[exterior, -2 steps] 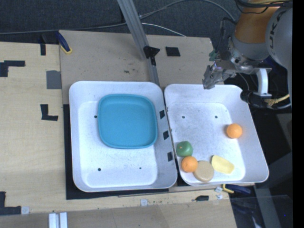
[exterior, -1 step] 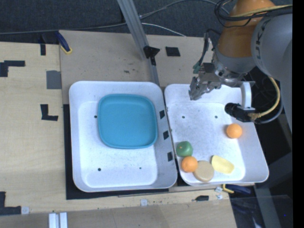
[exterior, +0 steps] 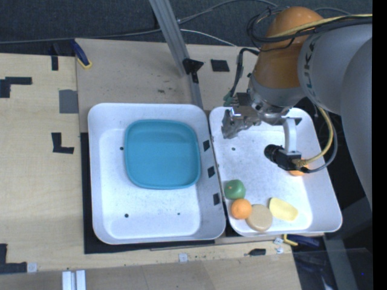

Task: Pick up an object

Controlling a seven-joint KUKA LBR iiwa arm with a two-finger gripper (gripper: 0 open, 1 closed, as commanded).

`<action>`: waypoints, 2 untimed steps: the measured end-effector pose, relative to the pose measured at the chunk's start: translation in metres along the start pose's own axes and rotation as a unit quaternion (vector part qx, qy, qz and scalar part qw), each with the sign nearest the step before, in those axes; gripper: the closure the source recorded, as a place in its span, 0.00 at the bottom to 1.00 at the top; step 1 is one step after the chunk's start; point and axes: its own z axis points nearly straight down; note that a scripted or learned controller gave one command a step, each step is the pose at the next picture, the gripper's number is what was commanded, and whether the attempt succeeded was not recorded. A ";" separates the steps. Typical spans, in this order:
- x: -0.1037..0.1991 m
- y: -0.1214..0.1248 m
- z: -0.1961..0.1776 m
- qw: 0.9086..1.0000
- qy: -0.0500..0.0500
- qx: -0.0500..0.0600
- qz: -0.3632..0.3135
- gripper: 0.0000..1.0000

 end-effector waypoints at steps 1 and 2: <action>0.051 -0.021 0.007 1.000 0.000 0.000 0.000 1.00; 0.088 -0.060 0.001 1.000 0.000 -0.001 0.000 1.00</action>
